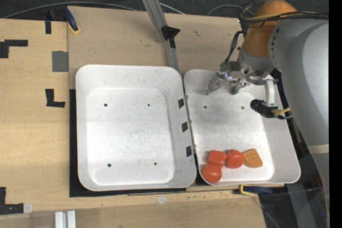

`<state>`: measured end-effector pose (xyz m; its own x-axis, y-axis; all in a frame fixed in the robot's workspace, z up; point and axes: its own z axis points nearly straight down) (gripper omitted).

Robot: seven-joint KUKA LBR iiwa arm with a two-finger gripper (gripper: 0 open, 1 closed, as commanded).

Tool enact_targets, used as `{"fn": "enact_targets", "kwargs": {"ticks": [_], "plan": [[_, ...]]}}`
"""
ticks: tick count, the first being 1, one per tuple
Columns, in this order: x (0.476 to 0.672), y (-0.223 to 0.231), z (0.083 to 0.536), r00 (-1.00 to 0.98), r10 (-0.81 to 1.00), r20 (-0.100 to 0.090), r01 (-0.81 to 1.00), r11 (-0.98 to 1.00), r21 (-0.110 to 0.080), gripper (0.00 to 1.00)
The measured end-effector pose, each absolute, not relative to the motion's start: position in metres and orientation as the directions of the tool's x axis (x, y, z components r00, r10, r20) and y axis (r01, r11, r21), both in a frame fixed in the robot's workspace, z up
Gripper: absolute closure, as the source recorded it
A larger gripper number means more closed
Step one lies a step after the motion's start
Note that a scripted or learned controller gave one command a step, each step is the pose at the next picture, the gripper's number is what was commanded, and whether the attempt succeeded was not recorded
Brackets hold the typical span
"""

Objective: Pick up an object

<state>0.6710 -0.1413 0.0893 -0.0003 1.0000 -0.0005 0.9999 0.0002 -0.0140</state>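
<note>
Three red, tomato-like objects (220,163) cluster at the near edge of the right bin (224,120), and an orange wedge-shaped object (253,158) lies just right of them. My gripper (223,84) hangs over the far end of the right bin, well away from those objects. Its two fingers are spread apart and nothing sits between them. The grey arm with its orange band (267,24) comes in from the right.
The left bin (128,125) lies beside the right one, with small black clips along the shared edge. A slanted metal pole (155,8) rises behind the bins. Black tape marks sit on the bench at left.
</note>
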Motion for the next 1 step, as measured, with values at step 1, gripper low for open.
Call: {"fn": "enact_targets", "kwargs": {"ticks": [1], "plan": [[0.6698, -0.1412, 0.0887, -0.001, 1.000, -0.001, 1.000, 0.001, -0.009, 0.00]]}}
